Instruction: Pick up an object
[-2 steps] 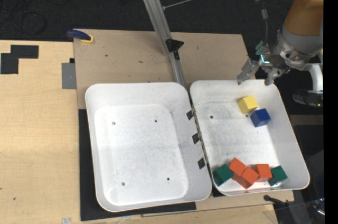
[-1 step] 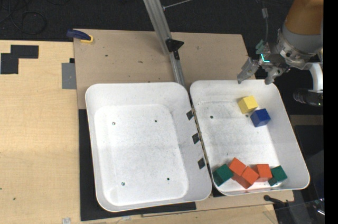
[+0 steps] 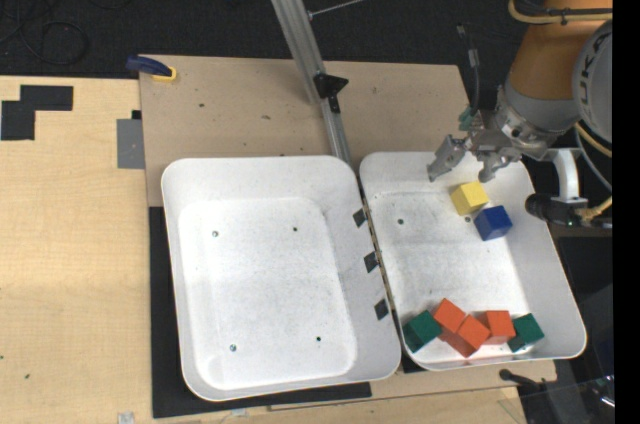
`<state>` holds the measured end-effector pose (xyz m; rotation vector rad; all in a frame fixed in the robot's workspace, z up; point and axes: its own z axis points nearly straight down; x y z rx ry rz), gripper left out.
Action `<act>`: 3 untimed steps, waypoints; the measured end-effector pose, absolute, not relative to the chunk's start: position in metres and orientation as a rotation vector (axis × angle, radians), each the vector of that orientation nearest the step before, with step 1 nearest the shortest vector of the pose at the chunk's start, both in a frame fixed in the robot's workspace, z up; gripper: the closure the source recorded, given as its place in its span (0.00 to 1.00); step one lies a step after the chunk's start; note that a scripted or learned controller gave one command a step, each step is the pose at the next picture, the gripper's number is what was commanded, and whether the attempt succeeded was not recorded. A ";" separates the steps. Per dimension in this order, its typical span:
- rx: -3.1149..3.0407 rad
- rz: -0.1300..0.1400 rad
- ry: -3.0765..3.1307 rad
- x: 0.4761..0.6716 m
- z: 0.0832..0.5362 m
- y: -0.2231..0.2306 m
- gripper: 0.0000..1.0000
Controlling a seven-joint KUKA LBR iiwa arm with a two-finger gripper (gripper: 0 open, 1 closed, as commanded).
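Observation:
My gripper [image 3: 467, 166] hangs over the far end of the right bin [image 3: 430, 242], fingers spread open with nothing between them. A yellow cube [image 3: 467, 198] lies just below and in front of the fingertips. A blue cube [image 3: 492, 222] sits beside it, slightly nearer and to the right. At the bin's near end lie several blocks in a cluster: a green one [image 3: 422, 328], orange ones [image 3: 462, 330] and another green one [image 3: 525, 331].
The left bin [image 3: 265, 272] stands beside the right one, joined by black clips [image 3: 368, 260]. A slanted aluminium rail [image 3: 300, 32] rises behind the bins. A blue-and-yellow clamp [image 3: 152, 67] sits at the bench's far left corner.

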<state>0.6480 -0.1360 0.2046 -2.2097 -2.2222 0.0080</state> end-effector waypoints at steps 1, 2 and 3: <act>-2.215 0.009 -2.217 0.646 0.140 -0.137 0.00; -2.220 0.002 -2.220 0.646 0.089 -0.136 0.00; -2.224 0.002 -2.215 0.646 0.100 -0.137 1.00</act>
